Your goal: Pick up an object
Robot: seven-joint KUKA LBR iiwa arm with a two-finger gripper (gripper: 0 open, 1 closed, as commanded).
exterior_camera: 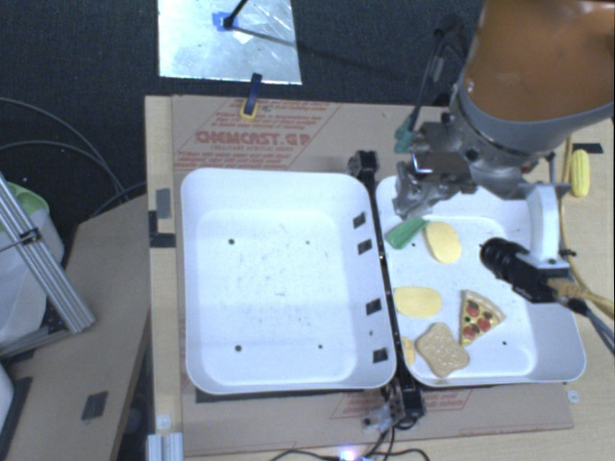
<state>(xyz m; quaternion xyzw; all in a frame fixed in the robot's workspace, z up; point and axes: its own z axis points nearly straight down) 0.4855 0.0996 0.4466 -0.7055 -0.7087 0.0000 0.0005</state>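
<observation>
Camera view: my pincer (pixel 415 198) sits low over the right bin's (pixel 553 358) near-left corner, above the green piece (pixel 405 231), likely my target since it's closest. Can't tell how the pincer is set. Yellow oval (pixel 443 242), pizza slice (pixel 478 316) and cracker (pixel 442 349) lie apart, further down the bin.

Just one camera here, mounted above the bench (pixel 288 123) and looking down at a slant, so the far edge of the bench sits toward the top of frame and the near edge at the bottom. It's pulled back enough to fit both white bins, the left bin (pixel 279 281) and the right bin (pixel 548 353), plus some dark floor (pixel 77 46) beyond. The arm (pixel 538 46) comes in from the right and looms big at the upper right, nearer the lens.
</observation>
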